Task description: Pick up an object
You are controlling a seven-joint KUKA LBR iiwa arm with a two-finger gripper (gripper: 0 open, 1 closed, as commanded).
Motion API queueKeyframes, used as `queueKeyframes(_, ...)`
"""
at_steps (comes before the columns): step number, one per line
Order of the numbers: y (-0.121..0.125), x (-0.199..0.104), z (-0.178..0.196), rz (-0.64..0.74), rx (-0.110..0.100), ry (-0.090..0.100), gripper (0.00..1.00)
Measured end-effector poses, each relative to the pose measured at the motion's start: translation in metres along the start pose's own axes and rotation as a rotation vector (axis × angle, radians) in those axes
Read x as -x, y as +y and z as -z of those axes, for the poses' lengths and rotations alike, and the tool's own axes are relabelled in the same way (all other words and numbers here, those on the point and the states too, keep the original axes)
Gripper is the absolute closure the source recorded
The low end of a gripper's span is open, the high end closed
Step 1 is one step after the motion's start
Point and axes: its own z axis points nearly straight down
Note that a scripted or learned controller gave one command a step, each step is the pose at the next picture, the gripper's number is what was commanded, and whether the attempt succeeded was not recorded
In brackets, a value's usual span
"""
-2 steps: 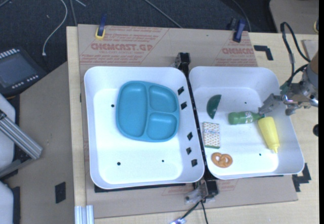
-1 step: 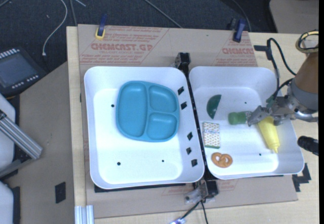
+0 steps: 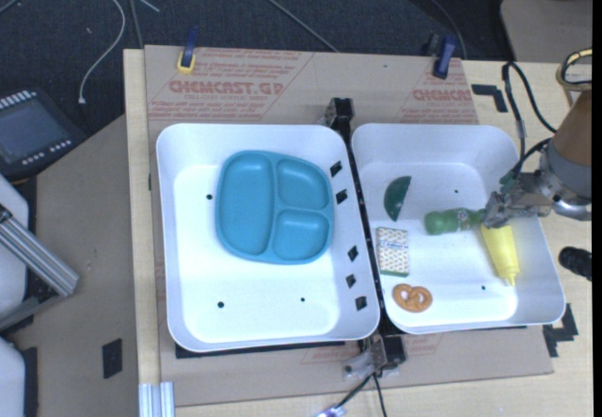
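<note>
Right now my gripper [image 3: 497,208] is low in the right bin [image 3: 470,144], at the right end of the green toy [image 3: 446,221]. I cannot tell from up here whether it is released or clenched, or whether it has the toy at all. The tip is small and dark and sits against the toy and the yellow bottle [image 3: 503,251].

I think a few things could go wrong. The green toy and the yellow bottle are just beside each other, and the gripper is right where they meet. It could pinch both, or push one away and grab nothing. The green toy looks round and smooth, so I guess it could roll or slip out if it is only caught at the end. The bin's right wall is near too, so the arm could bump it.

The green toy lies on its side in the middle of the right bin, long way running left to right. It is a fat, soft green shape with a paler spot on it. Just far and left of it is a dark green piece [image 3: 398,196] shaped like a leaf. Near and left sit a speckled packet [image 3: 392,250] and a brown pretzel [image 3: 412,296], well apart from the gripper. The blue tray [image 3: 274,206] rests in the left bin [image 3: 263,316].
</note>
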Motion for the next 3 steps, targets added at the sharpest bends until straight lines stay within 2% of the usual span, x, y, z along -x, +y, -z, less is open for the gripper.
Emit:
queueKeyframes(2, 0.01, -0.003, 0.111, 0.0, 0.005, -0.004, 1.0)
queueKeyframes(3, 0.016, -0.066, 0.103, 0.006, -0.002, 0.002, 1.0)
